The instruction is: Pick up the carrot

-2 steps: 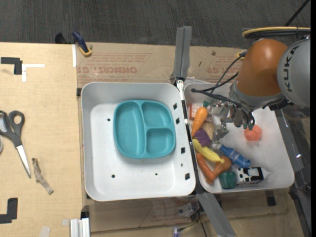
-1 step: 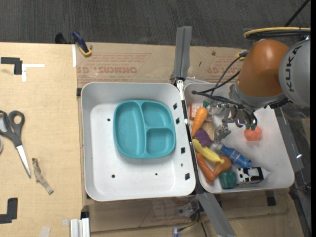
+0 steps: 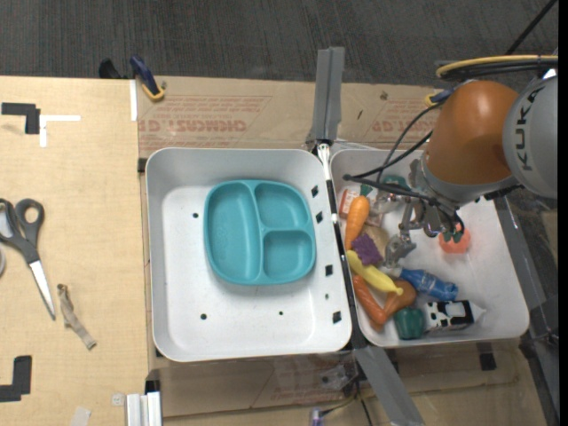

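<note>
Orange carrot (image 3: 357, 217) lying in right bin (image 3: 497, 327), at about 10 o'clock of bin centre, close against left wall, above purple piece (image 3: 368, 251) and yellow banana (image 3: 374, 276). Gripper (image 3: 399, 247) hanging over bin middle, at 4 o'clock from carrot, apart from it. Jaw state: cannot tell. Teal divided plate (image 3: 260, 232) centred in left bin (image 3: 169, 309).

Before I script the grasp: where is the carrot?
The carrot lies in the right bin, against its left wall near the top, just above the purple toy and yellow banana.
</note>
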`<move>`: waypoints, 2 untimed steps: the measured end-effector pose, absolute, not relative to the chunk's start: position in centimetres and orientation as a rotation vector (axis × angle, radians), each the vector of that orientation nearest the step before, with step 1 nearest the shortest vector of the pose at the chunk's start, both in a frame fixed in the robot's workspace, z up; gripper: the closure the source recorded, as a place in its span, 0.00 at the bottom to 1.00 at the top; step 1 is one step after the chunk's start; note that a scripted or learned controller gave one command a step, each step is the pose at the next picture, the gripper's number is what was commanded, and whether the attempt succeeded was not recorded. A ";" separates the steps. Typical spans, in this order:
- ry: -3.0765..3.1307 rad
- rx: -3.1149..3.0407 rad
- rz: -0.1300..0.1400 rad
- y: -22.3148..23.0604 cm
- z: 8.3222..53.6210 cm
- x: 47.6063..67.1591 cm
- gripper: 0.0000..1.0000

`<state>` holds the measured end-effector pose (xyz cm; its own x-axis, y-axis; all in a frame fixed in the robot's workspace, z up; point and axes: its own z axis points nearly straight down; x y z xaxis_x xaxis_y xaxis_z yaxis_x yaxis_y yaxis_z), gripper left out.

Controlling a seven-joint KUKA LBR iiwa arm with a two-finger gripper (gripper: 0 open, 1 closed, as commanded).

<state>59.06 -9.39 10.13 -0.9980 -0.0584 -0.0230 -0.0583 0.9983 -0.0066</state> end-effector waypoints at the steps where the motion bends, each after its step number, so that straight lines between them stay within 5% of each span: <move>1: 3.130 -0.078 -0.003 -10.2 9.6 53.3 0.00; 2: 3.130 0.123 0.000 -9.4 9.6 62.3 0.00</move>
<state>62.33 -9.42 9.63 -0.9969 0.0783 -0.0094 0.0783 0.9969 0.0006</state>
